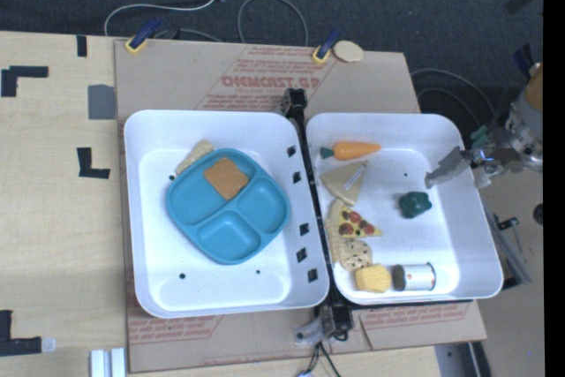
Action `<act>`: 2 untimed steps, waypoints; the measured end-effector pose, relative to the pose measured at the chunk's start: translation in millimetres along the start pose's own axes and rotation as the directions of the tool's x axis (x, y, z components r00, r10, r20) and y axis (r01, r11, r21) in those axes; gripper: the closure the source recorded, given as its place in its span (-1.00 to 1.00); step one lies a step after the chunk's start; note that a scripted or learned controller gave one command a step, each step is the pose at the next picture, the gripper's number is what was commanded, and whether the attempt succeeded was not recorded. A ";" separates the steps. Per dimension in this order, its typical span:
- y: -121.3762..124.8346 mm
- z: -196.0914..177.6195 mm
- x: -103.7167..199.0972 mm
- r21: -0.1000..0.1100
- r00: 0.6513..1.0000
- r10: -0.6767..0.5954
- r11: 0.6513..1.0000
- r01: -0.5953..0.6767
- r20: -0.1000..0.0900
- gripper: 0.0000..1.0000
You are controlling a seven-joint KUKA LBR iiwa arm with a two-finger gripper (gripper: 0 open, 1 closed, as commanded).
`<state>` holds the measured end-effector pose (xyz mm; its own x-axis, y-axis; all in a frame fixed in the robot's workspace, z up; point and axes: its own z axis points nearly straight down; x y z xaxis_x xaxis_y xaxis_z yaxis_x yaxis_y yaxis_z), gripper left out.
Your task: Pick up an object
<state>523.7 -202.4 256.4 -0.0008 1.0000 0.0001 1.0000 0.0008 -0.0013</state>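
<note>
At the right edge of the frame the gripper hangs over the right rim of the right bin, and whether it is wide or narrow cannot be told; nothing shows in its grasp. Just below it, right of centre in that bin, lies a dark green object, with a carrot upper left. In the left bin, left of centre, a blue divided plate carries 1 brown square piece.
</note>
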 end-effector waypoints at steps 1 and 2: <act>51.1 112.8 -20.9 0.006 1.000 -0.001 1.000 0.001 0.000 -1.00; 41.6 173.0 -12.2 -0.005 1.000 -0.001 1.000 0.001 0.005 -1.00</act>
<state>565.1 -214.5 83.3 -0.0016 1.0000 -0.0047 1.0000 0.0016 0.0041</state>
